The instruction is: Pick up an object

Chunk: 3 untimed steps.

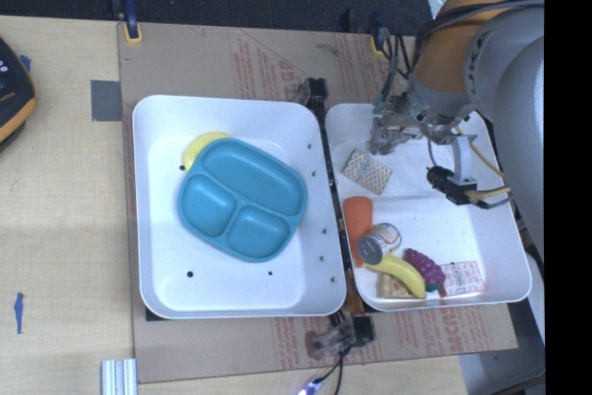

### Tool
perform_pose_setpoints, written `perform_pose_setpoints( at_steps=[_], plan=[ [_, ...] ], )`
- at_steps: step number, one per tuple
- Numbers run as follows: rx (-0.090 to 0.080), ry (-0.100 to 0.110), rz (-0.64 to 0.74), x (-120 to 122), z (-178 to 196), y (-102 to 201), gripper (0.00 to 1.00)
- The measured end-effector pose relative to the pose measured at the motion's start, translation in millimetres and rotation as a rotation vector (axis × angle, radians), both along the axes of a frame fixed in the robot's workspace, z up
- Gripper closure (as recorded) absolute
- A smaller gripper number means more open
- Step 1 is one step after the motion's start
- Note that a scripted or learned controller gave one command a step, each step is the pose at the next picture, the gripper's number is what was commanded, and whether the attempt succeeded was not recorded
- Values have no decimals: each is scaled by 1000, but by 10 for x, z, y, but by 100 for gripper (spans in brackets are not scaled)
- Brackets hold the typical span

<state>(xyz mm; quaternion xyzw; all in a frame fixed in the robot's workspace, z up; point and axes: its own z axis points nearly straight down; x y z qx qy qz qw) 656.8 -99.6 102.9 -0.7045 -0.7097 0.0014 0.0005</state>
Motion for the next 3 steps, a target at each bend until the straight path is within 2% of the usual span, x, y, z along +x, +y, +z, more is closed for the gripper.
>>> perform_pose_setpoints(
  at_steps=[1, 3],
  plan=[
    [0, 0, 0, -1, -1, 0, 0],
    [1, 2, -2, -7, -108, 56, 0]
  ],
)
